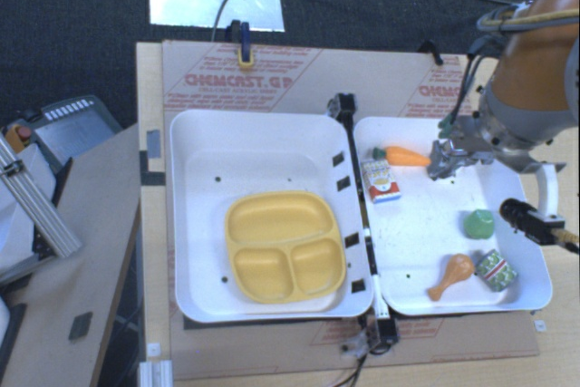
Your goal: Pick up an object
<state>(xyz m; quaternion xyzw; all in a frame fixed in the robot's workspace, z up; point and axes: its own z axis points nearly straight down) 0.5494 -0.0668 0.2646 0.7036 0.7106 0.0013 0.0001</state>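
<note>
Carrot (pixel 407 157) in right bin (pixel 535 285), nearest target | claw (pixel 441 165) just beside its tip, poised for pickup | grip state: cannot tell

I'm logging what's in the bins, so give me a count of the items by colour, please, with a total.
Yellow: 1, the divided tray in the left bin.
Orange: 2, the carrot and the drumstick in the right bin.
Green: 1, the round lump.
Red and white: 1, the small carton.
Green and white: 1, the patterned block.
Total: 6
</note>
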